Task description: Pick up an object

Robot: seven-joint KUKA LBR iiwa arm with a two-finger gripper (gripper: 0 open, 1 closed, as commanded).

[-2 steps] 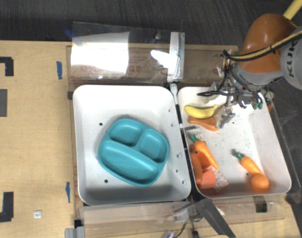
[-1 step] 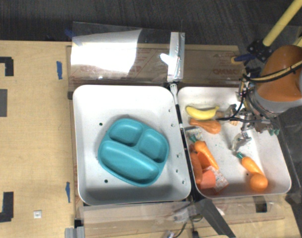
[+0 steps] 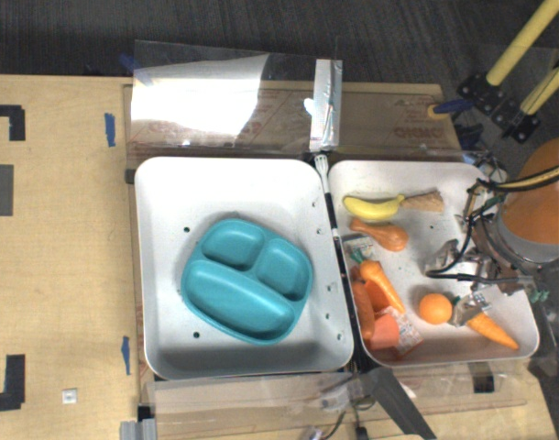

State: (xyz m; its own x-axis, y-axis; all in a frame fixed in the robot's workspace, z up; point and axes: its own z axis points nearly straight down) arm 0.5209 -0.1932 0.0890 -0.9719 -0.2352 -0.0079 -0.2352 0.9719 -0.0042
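Observation:
The right bin holds several toy foods. A yellow banana lies at the back, with a tan piece beside it. Just in front of the banana lies an orange gourd-shaped piece. Along the bin's left wall lie a long orange piece and a red-orange block. An orange ball sits near the front. A carrot lies at the front right. My gripper is low in the bin, between the ball and the carrot, close to both.
The left bin holds a teal divided plate. The arm's orange band and cables hang over the right bin's right side. A clear plastic sheet and yellow poles lie behind the bins.

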